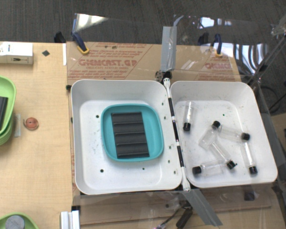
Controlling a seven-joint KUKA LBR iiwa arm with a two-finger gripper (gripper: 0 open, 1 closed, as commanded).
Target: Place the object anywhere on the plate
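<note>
Clear black-capped tubes [219, 147] lie jumbled in the right bin [257, 104], outlines faint; teal plate [107, 128] sits left.

Left bin [86, 142]: looking like smooth white plastic, showing a faint sheen and light scuffing on its floor.
Right bin [257, 109]: appearing the same smooth white plastic.
Plate [155, 128]: showing as teal plastic, smooth, catching a soft gloss along its rim.
Ribbed insert [129, 134]: looking matt black, grooved crosswise.
Vials [219, 149]: appearing clear and glossy, glass or plastic being impossible to tell, wearing matt black caps.
Bench top [33, 175]: showing pale wood grain, smooth.
Far board [114, 61]: looking like matt brown cardboard with red print.
Far-left dish [7, 87]: gleaming as light green plastic.
</note>
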